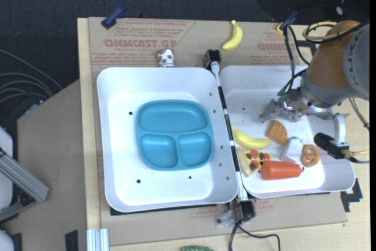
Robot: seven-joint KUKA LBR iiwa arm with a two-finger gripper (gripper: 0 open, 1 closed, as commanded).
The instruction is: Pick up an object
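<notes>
Two white bins sit side by side. The left bin (pixel 111 126) holds one blue tray (pixel 174 133). The right bin (pixel 335 176) holds one banana (pixel 249 139), one cracker (pixel 278 131), one pretzel (pixel 309 155), one carrot (pixel 281 170) and one pizza slice (pixel 254 161). The gripper (pixel 286 110) hovers just above the cracker; I cannot tell its state. A second banana (pixel 233 37) lies on the bench.

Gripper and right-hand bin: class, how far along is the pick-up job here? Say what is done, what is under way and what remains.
Done: the arm has reached over the right bin. Under way: the gripper hangs above the cracker, with nothing seen between its fingers. Left: the whole grasp and lift, since the banana, carrot, pretzel and pizza slice all lie on the bin floor. The blue tray sits in the left bin.
</notes>
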